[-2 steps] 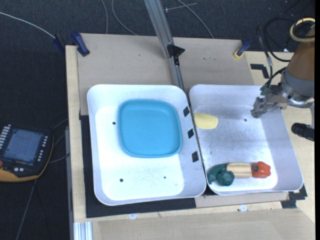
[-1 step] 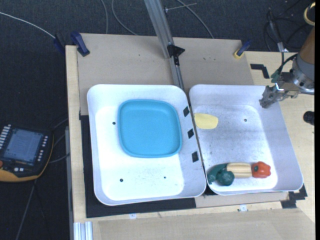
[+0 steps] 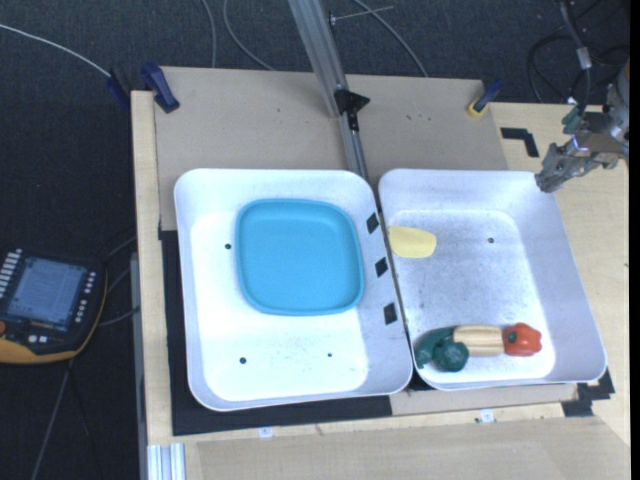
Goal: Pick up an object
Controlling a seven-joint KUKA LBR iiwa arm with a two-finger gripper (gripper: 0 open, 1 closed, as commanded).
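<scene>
The right bin [image 3: 560, 268] holds a pale yellow piece [image 3: 412, 242] against its left wall. Along its front wall lie a dark green object [image 3: 442, 352], a tan cylinder [image 3: 478, 341] and a red object [image 3: 521, 339], all touching in a row. My gripper [image 3: 553, 174] hangs at the far right corner of that bin, just over its rim and well away from every object. Nothing is seen in it.
A light blue square plate [image 3: 300, 256] lies in the left bin [image 3: 200, 298]. A metal pole [image 3: 325, 48] slants down from the top to the gap between the bins. Blue and yellow clamps sit at the bench's back corners. A teach pendant [image 3: 45, 298] lies off the bench at left.
</scene>
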